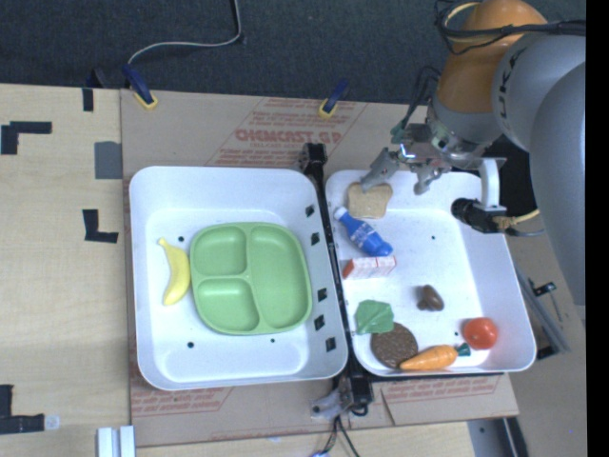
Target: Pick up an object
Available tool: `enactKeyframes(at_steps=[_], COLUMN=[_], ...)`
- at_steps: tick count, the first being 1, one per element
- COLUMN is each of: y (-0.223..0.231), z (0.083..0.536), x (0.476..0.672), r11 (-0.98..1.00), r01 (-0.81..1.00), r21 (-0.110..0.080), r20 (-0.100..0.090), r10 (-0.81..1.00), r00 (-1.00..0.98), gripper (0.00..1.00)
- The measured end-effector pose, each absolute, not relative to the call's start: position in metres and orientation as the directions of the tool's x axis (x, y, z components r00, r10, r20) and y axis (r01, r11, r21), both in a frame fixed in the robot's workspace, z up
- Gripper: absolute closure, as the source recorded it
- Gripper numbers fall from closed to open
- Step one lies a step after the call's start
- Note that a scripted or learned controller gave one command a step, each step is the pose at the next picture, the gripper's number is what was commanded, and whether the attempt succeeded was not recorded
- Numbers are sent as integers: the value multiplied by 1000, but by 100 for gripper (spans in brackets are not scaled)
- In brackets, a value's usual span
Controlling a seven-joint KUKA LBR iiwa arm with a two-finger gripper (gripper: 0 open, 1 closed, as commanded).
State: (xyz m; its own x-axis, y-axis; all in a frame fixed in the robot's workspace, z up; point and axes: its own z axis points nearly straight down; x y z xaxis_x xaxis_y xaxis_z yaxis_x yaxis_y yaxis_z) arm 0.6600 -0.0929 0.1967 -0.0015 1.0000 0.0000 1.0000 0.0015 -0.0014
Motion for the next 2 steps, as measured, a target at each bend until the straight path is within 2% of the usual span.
enactKeyframes(at_steps=[2], y=[-57], z=[184], x=[607], r11=[1], r01=[1000], r21=[-2], r20=[-1], r10=[1000], r00=[-1], gripper=[0])
